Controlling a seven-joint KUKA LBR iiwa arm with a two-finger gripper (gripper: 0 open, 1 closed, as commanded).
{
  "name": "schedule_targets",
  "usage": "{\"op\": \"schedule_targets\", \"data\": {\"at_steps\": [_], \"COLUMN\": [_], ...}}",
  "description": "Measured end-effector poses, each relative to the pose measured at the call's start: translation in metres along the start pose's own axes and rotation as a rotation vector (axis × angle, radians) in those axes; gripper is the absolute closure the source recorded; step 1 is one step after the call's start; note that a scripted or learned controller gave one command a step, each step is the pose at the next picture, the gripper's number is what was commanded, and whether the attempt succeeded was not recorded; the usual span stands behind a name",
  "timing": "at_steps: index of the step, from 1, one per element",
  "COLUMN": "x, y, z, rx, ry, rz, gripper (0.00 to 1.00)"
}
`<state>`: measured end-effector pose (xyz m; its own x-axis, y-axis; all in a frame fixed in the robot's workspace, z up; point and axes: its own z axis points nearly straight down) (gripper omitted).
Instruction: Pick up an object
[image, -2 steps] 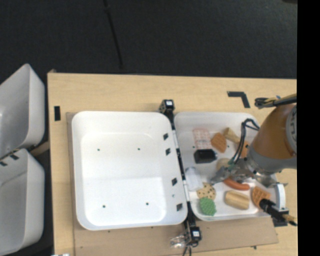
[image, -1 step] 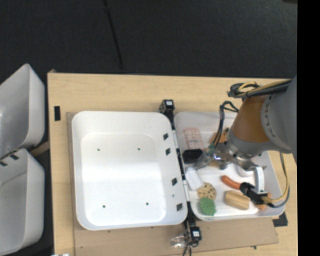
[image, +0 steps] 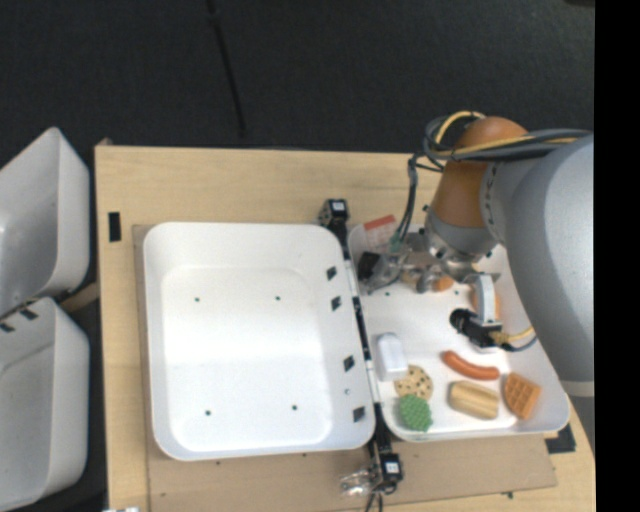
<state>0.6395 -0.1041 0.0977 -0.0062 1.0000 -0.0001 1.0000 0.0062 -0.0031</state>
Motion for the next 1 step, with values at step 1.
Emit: {"op": "schedule_targets", "data": {"at_steps": [1], "x": [-0.0039], "y": [0.0454], "z": [0.0020], "rx": [0.030], "ry": [0.005], "rz": [0.007], "gripper": [0.00]}}
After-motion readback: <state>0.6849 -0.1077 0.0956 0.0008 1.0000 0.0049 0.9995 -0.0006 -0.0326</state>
